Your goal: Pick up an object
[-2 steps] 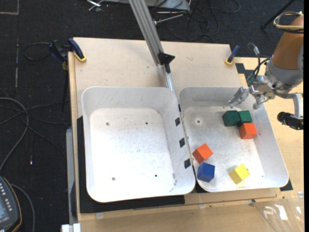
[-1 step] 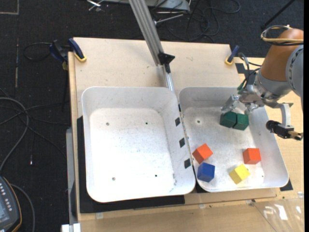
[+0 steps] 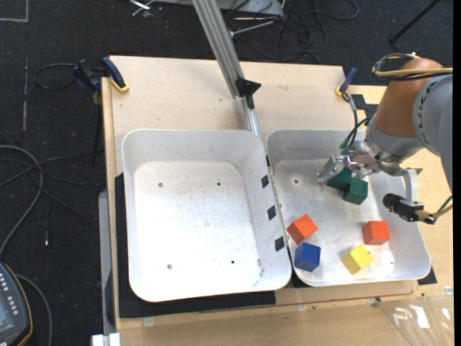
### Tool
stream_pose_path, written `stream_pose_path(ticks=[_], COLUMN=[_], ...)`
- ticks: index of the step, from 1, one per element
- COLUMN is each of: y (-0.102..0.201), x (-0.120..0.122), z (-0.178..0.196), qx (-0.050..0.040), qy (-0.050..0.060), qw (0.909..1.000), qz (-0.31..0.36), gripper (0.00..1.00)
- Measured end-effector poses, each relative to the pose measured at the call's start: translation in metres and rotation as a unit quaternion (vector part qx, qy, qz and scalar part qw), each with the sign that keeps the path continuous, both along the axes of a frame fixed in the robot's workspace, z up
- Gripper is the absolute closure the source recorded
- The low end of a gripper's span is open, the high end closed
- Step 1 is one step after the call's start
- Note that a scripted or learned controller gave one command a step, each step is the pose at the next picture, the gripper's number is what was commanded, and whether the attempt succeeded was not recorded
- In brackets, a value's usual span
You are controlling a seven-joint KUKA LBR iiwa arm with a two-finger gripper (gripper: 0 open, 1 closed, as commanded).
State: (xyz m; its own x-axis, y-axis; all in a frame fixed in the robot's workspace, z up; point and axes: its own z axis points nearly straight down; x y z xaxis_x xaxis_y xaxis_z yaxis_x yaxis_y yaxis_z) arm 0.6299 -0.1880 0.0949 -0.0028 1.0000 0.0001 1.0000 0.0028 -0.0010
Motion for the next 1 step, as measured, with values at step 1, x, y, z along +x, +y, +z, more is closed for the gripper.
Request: stream_pose_path(ticks=[1], y=[-0.0016], x=[0.0009], z=[0.0111], qx=[-0.0006], qy=[-0.002], qw=[1.0000], qz=[-0.002], gripper=[1.00])
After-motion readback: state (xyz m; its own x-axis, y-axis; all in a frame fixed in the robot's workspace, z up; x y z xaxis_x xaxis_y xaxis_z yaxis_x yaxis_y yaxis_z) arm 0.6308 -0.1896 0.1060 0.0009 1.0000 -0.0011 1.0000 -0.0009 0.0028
